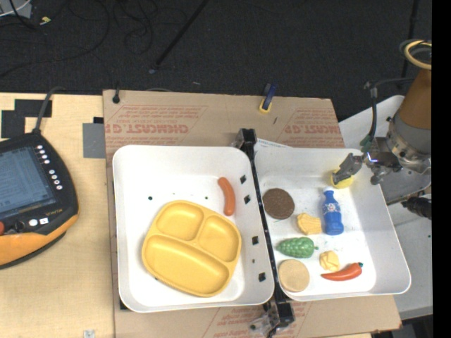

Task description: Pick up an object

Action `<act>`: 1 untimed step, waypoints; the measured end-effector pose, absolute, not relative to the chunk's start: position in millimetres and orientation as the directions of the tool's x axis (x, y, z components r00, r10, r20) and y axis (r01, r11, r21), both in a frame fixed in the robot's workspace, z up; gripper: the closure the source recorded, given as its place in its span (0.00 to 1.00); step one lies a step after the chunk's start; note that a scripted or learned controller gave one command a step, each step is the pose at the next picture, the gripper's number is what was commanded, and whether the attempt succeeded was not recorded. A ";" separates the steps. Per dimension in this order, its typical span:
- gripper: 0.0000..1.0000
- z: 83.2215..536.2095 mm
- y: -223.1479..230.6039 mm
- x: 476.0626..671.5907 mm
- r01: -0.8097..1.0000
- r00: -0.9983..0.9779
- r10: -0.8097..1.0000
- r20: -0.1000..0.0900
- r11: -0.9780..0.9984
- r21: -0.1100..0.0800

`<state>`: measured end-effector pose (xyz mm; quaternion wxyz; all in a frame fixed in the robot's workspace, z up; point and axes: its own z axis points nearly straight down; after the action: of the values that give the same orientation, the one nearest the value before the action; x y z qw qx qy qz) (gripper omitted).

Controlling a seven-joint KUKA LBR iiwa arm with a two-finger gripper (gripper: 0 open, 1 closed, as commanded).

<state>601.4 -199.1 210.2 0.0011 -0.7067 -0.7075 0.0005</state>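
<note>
The right bin (394, 238) holds several toy foods: a brown round cookie (278, 203), a blue bottle (332, 212), a yellow chunk (309, 223), a green vegetable (295, 246), a tan disc (294, 275), a small yellow piece (329, 260) and a red chili (342, 272). A small yellow object (342, 181) lies near the bin's far right side. My gripper (363, 169) hangs over that far right corner, open, with one finger just above the small yellow object. Nothing sits between its fingers.
The left bin (134, 189) carries a yellow divided plate (192, 246) and an orange sausage (227, 196). A black divider (257, 217) runs between the bins. A teach pendant (28, 196) lies far left, and a blue-yellow clamp (266, 98) is on the cardboard's back edge.
</note>
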 end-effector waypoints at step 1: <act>0.00 82.5 -212.8 523.2 1.000 0.004 1.000 0.002 -0.004 -0.006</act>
<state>523.2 -212.8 82.5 0.0028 -0.7085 -0.7057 0.0011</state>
